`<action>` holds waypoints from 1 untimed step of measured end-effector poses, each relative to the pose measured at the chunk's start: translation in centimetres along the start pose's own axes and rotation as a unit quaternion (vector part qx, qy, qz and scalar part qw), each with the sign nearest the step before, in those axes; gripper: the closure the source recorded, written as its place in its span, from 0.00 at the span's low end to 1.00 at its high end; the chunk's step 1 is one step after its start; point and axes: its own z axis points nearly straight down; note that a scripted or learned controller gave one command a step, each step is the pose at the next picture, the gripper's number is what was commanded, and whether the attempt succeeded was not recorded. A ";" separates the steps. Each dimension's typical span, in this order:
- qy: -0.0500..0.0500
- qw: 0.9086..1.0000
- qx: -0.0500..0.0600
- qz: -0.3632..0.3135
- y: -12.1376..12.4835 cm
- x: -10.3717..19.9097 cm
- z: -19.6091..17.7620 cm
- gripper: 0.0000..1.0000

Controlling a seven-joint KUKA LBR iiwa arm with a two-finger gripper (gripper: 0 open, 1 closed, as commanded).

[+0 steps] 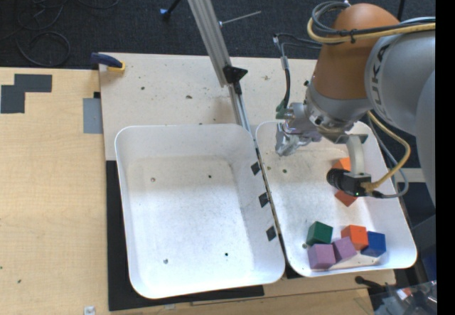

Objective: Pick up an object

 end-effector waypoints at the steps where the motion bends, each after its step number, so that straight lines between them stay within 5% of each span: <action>1: 0.001 1.000 0.000 0.000 1.8 4.9 -0.6 1.00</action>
